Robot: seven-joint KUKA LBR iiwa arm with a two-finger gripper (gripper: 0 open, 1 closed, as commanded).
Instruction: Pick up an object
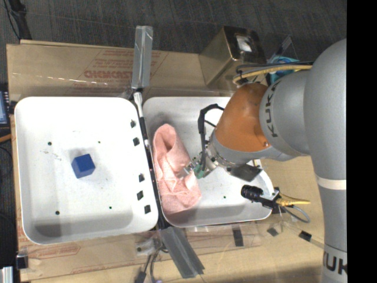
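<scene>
A pink cloth [172,168] lies crumpled in the right bin [235,214], against its left wall. Its long axis runs from the bin's far side towards the near edge. The pincer [196,170] sits at the cloth's right edge, apparently touching it; whether it is wide, narrow or holding cannot be told. A blue cube [83,165] rests in the left bin [35,158], well apart.

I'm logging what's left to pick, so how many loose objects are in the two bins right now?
2. A blue cube sits in the left bin; a pink cloth lies along the left side of the right bin, by the claw. The arm may hide more.
</scene>
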